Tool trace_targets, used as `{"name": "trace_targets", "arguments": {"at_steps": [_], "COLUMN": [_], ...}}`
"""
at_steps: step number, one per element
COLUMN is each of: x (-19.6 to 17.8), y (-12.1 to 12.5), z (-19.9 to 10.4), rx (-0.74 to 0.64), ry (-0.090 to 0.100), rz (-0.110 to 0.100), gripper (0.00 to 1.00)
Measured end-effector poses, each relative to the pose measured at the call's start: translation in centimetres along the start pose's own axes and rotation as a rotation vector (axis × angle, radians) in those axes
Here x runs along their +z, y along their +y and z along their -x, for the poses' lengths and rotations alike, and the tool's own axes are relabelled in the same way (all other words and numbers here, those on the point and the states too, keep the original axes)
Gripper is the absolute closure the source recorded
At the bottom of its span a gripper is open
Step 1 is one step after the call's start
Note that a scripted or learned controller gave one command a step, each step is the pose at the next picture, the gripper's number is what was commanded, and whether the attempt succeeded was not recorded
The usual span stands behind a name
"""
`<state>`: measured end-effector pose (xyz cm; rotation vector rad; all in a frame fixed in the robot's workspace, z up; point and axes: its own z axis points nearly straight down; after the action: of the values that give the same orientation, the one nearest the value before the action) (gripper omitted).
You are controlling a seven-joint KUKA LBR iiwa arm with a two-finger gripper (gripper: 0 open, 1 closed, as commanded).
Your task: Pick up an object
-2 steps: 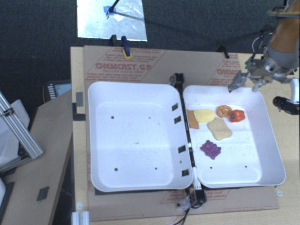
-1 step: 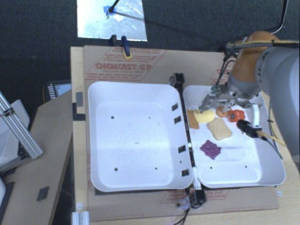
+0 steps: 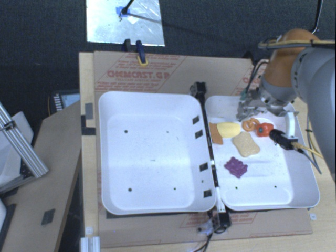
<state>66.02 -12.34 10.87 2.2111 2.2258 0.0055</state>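
Gripper (image 3: pixel 248 111) low over the far end of the right bin (image 3: pixel 262 189); nothing lifted yet.
Whether it is open or closed, I cannot tell. The yellow piece (image 3: pixel 228 128) and orange ring (image 3: pixel 251 124) lie just beside it, so the grasp and lift seem still to come.

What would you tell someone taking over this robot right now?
Gripper: low over the far end of the right bin, beside the orange ring; no toy seen in it.
Things: yellow piece, red piece, tan piece and purple grape bunch lie in that bin too.
Done: nothing lifted yet.
Left: grab one toy and lift it.
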Motion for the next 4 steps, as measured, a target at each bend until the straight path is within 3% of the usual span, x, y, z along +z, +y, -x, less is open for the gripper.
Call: {"name": "trace_targets", "arguments": {"at_steps": [1,2,3,4], "x": [-8.3,-20.9,-34.9,-21.6], "y": [-5.8,-6.1,-17.5,-13.1], "z": [9.0,3.1,8.7,0.1], "rx": [0.014,-0.003,0.014,-0.005], "ry": [-0.005,-0.001,-0.007,0.004], "rz": [0.001,0.010,0.011,-0.010], "gripper": [1.00,1.00,1.00,1.00]}}
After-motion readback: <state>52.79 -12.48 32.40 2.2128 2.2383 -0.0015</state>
